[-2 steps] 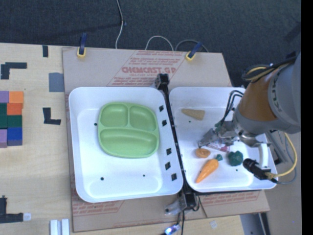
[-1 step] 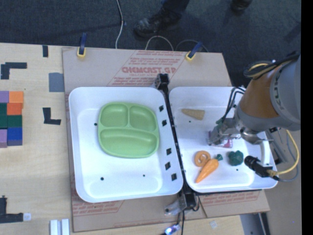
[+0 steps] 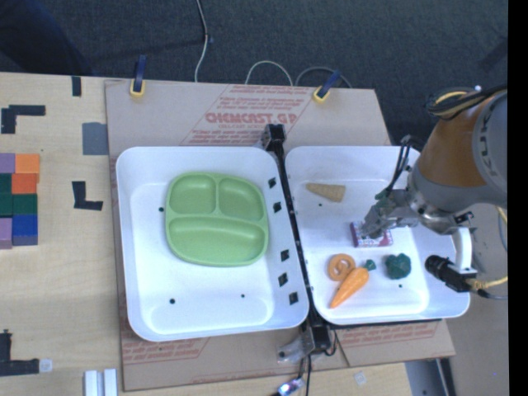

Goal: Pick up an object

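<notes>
The wooden counter (image 3: 58, 304) carries a brown cardboard sheet (image 3: 247, 114) clipped at its far edge, and on it two shallow white plastic bins side by side. The left bin (image 3: 140, 304) holds a pale green divided plastic plate (image 3: 218, 219). The right bin (image 3: 412, 304) holds the small pieces: a tan wedge-shaped piece (image 3: 327, 191) near its far side, an orange toy carrot (image 3: 350, 285) touching an orange ring-shaped piece (image 3: 340, 266), a dark green lumpy toy (image 3: 398, 265) just beside them, and a small purple-and-white flat item (image 3: 369, 237). The grey arm with its orange band (image 3: 450, 151) reaches in from the right, and the gripper (image 3: 381, 221) sits directly over the purple-and-white item, which seems the likely target. Whether the jaws are released or clenched I cannot tell; they are too small and dark to read. To do this step well, the jaws should straddle the item squarely and come down close to the bin floor, since a flat thing slips out easily. Coloured blocks (image 3: 20, 200) sit at the counter's left edge; dark carpet (image 3: 371, 23) lies beyond
</notes>
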{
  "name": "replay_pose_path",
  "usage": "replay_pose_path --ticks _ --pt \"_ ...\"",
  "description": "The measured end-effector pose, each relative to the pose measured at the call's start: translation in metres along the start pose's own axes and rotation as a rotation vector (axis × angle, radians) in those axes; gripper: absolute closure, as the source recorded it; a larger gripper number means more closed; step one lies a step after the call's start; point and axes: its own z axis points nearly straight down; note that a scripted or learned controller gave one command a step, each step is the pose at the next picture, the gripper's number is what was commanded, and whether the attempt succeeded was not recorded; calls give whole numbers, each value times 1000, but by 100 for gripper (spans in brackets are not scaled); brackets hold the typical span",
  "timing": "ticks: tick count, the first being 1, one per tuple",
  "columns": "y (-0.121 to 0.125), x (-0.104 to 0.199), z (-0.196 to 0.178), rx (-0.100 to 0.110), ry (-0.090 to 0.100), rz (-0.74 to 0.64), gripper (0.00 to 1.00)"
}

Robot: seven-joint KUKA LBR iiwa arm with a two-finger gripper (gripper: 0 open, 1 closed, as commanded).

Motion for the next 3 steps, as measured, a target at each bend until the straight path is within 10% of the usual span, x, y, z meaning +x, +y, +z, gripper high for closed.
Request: replay_pose_path --ticks 2,3 --pt "8 13 -108 -4 -1 -1 100" --pt "15 69 -93 4 1 -5 100"
